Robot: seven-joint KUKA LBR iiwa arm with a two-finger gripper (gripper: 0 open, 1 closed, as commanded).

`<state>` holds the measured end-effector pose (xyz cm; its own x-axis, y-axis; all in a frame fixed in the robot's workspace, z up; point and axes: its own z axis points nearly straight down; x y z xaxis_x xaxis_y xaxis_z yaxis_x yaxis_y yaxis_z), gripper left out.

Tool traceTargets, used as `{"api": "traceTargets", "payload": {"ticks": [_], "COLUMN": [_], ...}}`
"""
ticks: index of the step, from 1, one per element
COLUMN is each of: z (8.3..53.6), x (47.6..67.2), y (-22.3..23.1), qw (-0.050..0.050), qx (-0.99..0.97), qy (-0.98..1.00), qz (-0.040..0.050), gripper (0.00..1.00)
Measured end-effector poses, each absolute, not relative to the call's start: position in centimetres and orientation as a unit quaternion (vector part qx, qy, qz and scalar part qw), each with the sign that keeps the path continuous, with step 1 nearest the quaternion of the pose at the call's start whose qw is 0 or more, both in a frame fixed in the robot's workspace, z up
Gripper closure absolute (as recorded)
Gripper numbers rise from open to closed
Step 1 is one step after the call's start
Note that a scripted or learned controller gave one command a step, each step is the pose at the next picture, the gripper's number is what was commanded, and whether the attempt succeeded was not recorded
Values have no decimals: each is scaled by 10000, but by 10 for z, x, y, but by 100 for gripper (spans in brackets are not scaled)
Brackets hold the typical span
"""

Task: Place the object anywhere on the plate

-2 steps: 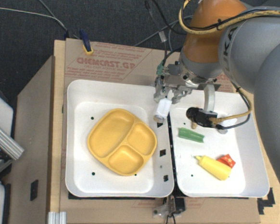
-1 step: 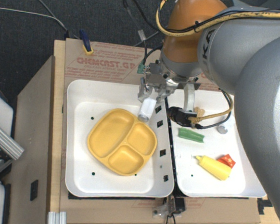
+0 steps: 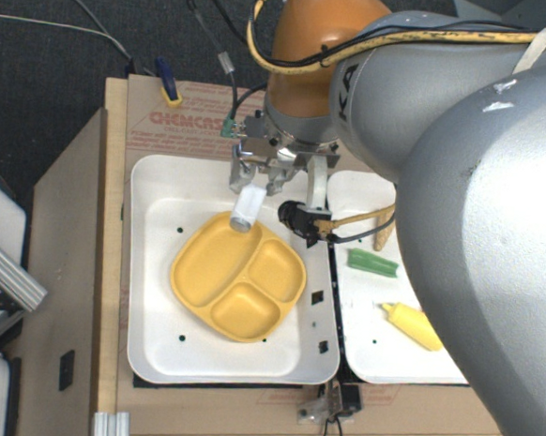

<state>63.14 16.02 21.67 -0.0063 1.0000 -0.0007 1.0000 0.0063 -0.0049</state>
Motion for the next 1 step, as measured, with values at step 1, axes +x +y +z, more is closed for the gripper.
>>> {"api": "traceTargets", "payload": {"ticks": [1], "z": [218], "x": [631], "y": [157], "qw": [14], "qx": [-7061], "qy": [-7081], "qz": [24], "gripper": [0]}}
